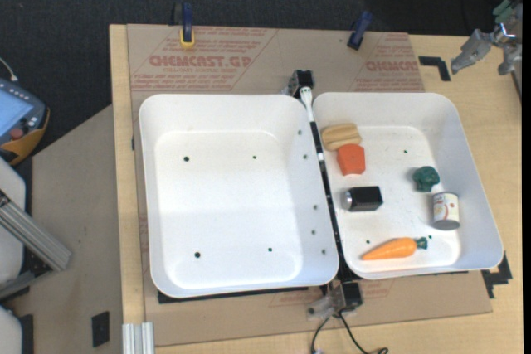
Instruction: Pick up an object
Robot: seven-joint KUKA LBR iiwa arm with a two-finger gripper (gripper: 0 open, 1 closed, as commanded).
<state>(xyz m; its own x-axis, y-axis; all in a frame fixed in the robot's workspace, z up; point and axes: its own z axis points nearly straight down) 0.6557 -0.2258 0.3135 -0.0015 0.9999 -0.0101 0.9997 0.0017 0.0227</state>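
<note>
Lying in right bin (465, 137): carrot (392, 249); black box (363, 198); orange block (351, 159).

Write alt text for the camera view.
Right white bin holds a tan block, orange block, black box, green lump, small bottle and toy carrot; the pincer hangs beyond its far right corner.

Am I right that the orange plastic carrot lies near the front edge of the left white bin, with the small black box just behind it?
Not quite: the camera view shows the orange plastic carrot near the front edge of the right white bin, not the left one. The rest holds, with the small black box just behind it.
</note>
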